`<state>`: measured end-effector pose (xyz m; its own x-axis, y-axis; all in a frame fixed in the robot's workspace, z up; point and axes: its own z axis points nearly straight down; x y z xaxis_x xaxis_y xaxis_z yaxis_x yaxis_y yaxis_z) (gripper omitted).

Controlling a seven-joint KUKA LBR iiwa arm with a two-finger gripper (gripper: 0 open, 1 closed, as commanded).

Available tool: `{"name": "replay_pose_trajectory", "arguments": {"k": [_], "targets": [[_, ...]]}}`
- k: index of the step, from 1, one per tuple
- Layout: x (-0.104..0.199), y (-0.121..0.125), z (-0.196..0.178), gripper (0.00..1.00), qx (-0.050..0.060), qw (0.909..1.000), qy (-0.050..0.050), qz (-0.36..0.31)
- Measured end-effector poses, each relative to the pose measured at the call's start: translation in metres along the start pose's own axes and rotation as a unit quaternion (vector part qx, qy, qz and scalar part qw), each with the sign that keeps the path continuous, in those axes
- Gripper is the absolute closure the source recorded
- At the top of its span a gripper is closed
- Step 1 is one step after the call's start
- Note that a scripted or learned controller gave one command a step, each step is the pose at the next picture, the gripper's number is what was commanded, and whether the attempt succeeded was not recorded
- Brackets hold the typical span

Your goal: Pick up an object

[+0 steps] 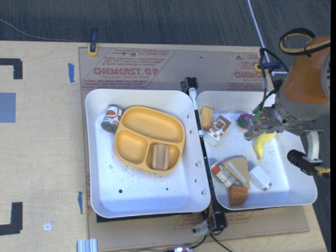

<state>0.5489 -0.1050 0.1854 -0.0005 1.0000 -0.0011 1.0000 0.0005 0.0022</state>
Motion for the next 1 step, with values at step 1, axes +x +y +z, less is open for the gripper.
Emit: {"name": "replay_pose_trajectory", "arguments": {"k": [1], "targets": [[-0.0348, 0.0200, 0.0053, 1.00, 0.000, 1.0000, 0.000, 0.000]]}}
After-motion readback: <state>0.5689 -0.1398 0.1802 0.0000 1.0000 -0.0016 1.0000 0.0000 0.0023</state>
